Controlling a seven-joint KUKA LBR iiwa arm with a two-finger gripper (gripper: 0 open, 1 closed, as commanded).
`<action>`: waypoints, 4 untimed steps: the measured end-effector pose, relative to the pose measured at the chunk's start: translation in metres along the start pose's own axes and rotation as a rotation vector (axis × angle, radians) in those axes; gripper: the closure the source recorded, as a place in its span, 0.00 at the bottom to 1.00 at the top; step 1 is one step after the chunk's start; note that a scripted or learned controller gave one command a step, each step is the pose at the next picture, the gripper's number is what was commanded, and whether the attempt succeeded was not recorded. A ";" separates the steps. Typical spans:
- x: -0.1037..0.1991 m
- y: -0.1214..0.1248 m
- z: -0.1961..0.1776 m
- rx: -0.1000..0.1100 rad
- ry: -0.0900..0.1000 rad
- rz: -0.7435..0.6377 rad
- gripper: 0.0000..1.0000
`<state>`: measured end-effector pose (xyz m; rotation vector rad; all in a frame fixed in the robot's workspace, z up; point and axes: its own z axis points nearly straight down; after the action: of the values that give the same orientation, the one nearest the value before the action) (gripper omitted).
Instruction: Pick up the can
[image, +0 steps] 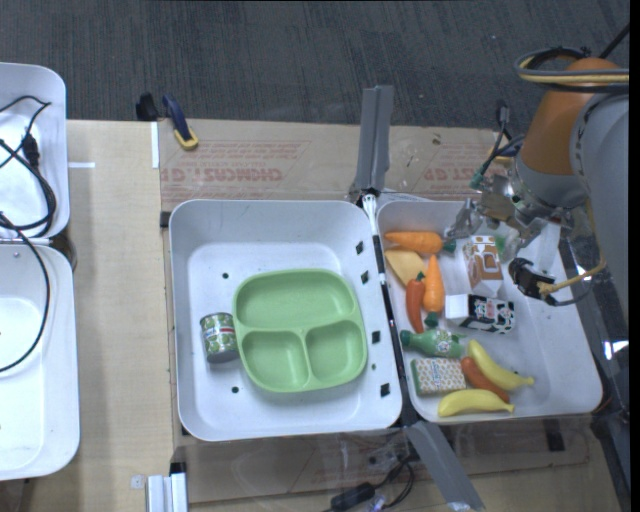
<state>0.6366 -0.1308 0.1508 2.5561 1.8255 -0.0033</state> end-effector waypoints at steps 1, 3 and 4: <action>-0.057 -0.043 0.059 0.002 0.001 0.151 0.00; -0.066 -0.078 0.060 0.002 0.001 0.343 0.00; -0.072 -0.026 0.060 0.002 0.000 0.591 0.00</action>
<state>0.5886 -0.1901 0.0913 2.9776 1.0026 -0.0045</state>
